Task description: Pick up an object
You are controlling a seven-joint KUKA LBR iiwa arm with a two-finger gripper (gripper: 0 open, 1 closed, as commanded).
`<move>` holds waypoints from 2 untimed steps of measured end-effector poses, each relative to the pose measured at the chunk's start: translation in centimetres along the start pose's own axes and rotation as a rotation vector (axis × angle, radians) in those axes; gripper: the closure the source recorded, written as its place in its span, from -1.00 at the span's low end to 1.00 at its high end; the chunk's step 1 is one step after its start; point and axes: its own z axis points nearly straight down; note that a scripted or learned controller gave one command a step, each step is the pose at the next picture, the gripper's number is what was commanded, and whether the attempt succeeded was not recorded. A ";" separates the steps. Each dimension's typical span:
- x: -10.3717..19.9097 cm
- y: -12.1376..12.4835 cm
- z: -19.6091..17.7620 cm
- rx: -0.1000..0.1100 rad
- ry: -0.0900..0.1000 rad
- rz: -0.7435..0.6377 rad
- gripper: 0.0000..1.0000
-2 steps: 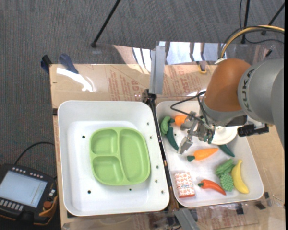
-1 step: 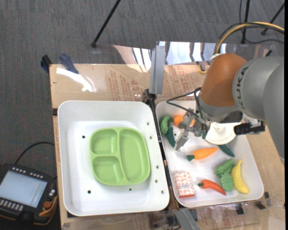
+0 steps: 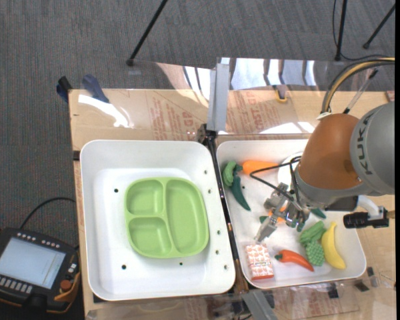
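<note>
My gripper (image 3: 282,224) hangs low over the middle of the right bin (image 3: 357,267), open, its fingers spread above the bin floor. A small orange and teal piece (image 3: 277,212) lies just under its left side; I cannot tell whether it is touched. Around it lie an orange carrot (image 3: 260,167), a dark green pepper (image 3: 239,191), a light green piece (image 3: 228,173), a knobbly green vegetable (image 3: 313,243), a yellow banana (image 3: 332,247), a red chili (image 3: 295,259) and a small red-and-white carton (image 3: 259,261).
The left bin (image 3: 93,179) holds a green divided plate (image 3: 167,217). The arm's orange band (image 3: 330,155) looms over the right bin's far right side. A control pendant (image 3: 28,267) lies off the bench at the lower left.
</note>
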 end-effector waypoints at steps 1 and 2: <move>-4.0 5.8 -0.1 -0.003 -0.003 -0.007 -1.00; -4.1 5.6 -0.1 -0.002 -0.003 0.053 -1.00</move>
